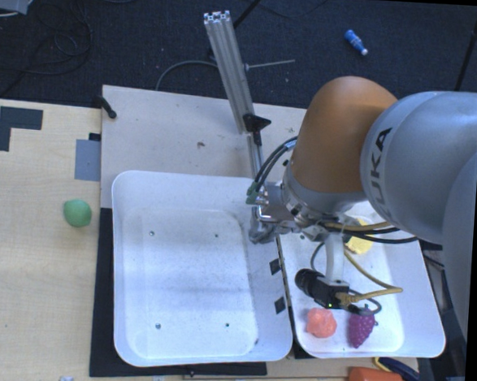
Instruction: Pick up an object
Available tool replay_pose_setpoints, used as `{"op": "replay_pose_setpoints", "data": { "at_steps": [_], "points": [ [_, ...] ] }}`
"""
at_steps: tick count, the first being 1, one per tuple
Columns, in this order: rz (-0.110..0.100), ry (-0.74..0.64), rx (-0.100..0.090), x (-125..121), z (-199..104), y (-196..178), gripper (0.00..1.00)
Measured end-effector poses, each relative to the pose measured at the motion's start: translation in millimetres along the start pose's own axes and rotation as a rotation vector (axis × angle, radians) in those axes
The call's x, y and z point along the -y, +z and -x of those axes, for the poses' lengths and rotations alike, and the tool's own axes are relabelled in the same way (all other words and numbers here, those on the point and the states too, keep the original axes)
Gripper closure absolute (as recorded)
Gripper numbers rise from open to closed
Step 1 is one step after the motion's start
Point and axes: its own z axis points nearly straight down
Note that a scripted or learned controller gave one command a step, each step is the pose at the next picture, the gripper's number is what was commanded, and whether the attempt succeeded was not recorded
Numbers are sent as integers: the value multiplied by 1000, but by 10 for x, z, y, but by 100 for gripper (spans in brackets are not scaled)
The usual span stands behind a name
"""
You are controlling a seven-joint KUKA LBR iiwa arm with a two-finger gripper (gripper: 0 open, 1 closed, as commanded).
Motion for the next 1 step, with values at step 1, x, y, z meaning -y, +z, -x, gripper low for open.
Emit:
{"op": "replay_pose_setpoints", "data": {
  "at_steps": [1],
  "points": [
    [0, 3, 1, -2, 16, -1, 0]
  ]
}}
